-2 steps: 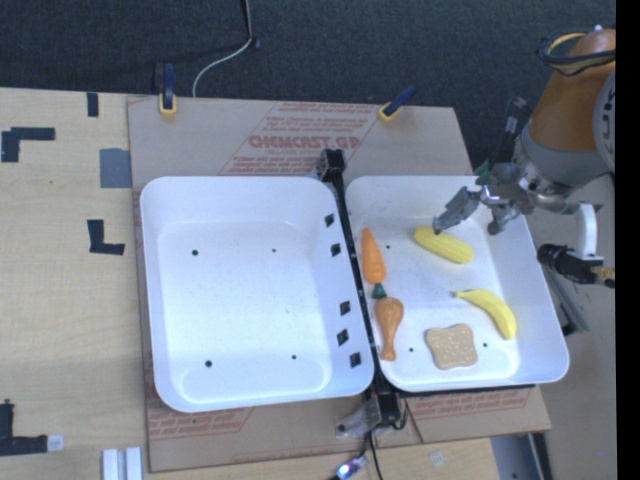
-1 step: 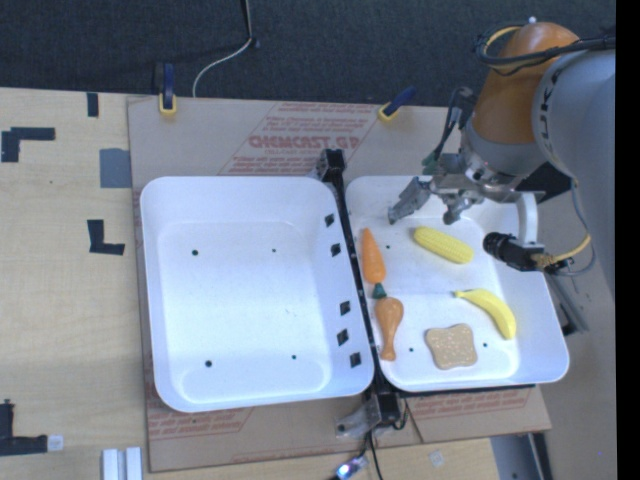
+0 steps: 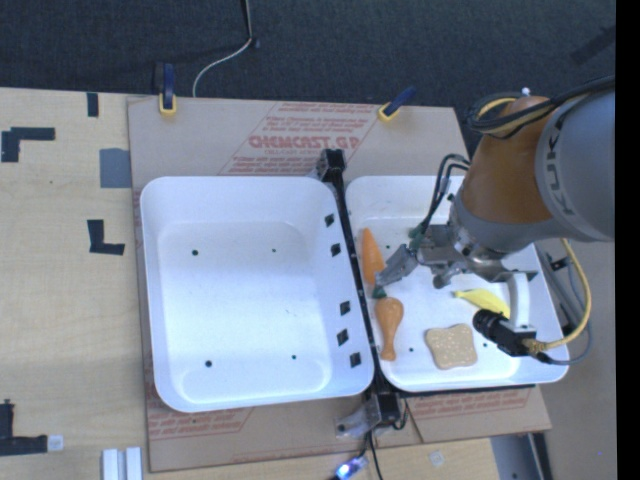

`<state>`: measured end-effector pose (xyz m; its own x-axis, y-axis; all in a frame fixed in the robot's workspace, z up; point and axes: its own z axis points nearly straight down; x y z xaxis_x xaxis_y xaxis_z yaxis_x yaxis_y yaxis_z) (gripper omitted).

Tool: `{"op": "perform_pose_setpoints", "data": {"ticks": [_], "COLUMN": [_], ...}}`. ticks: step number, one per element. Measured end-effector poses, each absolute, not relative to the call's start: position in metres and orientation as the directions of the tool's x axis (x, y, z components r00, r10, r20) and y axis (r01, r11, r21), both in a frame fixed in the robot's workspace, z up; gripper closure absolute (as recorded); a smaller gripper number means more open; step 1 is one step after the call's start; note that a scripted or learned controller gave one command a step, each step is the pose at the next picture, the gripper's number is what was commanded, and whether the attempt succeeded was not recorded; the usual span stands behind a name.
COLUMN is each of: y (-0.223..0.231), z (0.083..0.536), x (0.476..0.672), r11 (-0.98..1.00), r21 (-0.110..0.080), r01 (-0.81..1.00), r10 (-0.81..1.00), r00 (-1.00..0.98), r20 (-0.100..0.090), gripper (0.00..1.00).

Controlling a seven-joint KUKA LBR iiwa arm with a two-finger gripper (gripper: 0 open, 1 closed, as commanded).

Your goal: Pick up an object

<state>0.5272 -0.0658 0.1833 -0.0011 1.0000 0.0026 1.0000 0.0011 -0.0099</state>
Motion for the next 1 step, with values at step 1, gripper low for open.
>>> {"op": "perform_pose_setpoints", "data": {"ticks": [1], "y": [-0.0327], "z": [0.1838], "x": [0.5041], "r11": [0.003], "r21": [-0.005], "r01": [1.0], "r10": [1.0], "r00": [-0.003], "r20": [0.001], "gripper": [0.0]}}
